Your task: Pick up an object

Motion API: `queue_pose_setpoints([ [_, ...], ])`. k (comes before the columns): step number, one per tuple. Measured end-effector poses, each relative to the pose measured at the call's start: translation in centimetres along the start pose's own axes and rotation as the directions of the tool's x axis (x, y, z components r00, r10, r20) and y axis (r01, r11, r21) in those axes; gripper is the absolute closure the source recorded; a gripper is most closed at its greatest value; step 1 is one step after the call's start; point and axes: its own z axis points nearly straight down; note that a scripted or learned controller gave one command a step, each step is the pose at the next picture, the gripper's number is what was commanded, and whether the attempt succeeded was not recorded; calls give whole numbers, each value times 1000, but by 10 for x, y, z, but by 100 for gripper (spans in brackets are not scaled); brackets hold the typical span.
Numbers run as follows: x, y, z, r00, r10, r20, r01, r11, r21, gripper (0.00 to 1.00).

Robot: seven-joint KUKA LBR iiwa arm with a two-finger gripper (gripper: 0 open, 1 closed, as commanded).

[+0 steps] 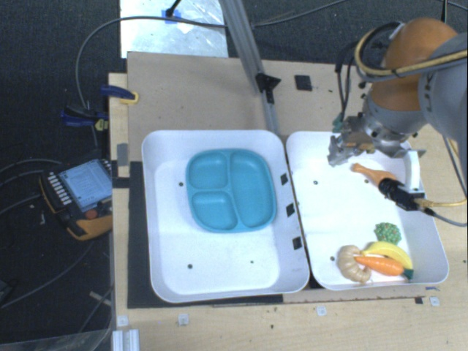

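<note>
Pincer (342,152) over right bin (322,218), toy food (376,258) perhaps heaped, blue plate (231,190) left.

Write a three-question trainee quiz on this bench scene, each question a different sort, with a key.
1. True or false: the blue divided plate lies in the left bin.
2. Multiple choice: the toy food pile, with the carrot, banana and broccoli, lies in which part of the right bin?
A. far left corner
B. near right corner
C. middle
3. Fill in: the gripper is at the far edge of the ____ bin.

Key: 1 true; 2 B; 3 right.
</note>
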Motion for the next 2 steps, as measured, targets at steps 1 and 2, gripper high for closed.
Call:
queue_pose_setpoints([
  [1,52,5,-5,1000,2,0,-2,1000,2,100],
  [2,105,29,-17,1000,-1,-1,1,1000,-1,100],
])
